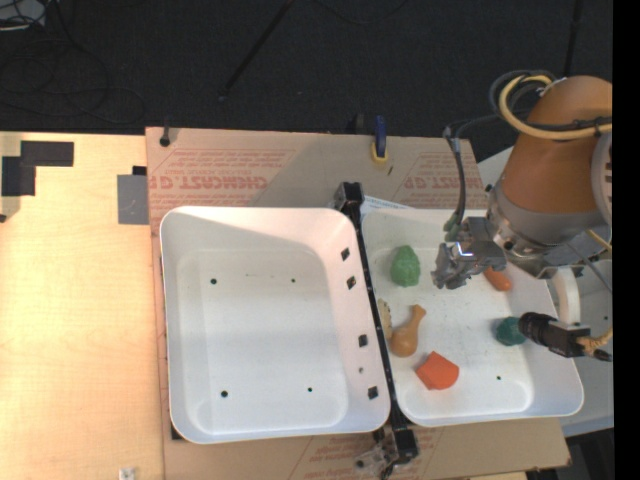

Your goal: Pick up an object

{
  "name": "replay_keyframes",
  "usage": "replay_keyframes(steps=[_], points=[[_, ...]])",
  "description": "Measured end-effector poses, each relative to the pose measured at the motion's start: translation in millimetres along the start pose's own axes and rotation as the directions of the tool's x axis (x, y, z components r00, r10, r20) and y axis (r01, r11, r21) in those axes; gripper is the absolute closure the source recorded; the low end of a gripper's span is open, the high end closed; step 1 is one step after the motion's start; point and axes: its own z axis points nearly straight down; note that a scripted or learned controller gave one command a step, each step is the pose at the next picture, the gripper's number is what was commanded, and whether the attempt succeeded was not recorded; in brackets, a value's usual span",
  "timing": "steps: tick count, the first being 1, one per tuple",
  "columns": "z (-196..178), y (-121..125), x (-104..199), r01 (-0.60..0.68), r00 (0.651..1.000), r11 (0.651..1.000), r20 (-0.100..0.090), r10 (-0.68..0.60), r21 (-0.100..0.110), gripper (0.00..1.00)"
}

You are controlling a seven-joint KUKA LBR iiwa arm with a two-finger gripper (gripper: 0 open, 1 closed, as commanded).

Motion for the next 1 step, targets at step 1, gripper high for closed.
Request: replay_keyframes(steps=[1], points=[[-101.6,-28.6,88.2,0.005,1.0,1.0,0.0,-0.005,-0.012,1.0]])
